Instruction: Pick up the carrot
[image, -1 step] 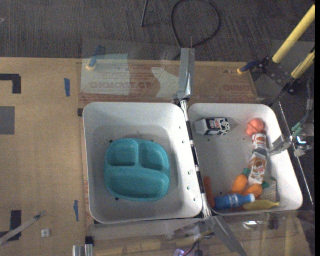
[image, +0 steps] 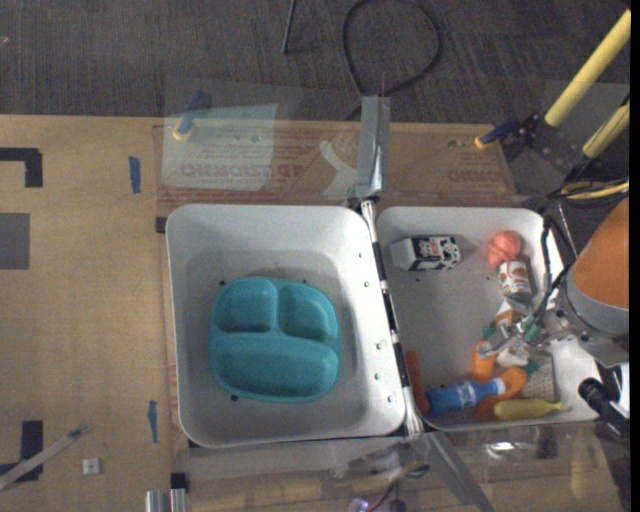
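In the right bin (image: 440, 310), the carrot (image: 485, 364) shows as an orange piece with a bit of green near its upper end, lying at the front right among other toys. My gripper (image: 515, 345) hangs right over that cluster, low in the bin and covering part of the carrot. The arm's orange band (image: 610, 255) comes in from the right edge. Whether anything sits in the gripper is hidden by its body.
Around the carrot lie a blue bottle (image: 465, 393), a yellow banana (image: 530, 408) and another orange piece (image: 512, 379). Farther back are a black-and-white carton (image: 425, 252), an orange ball (image: 505, 245) and a small can (image: 515, 278). The left bin (image: 190, 250) holds a teal divided plate (image: 275, 338).
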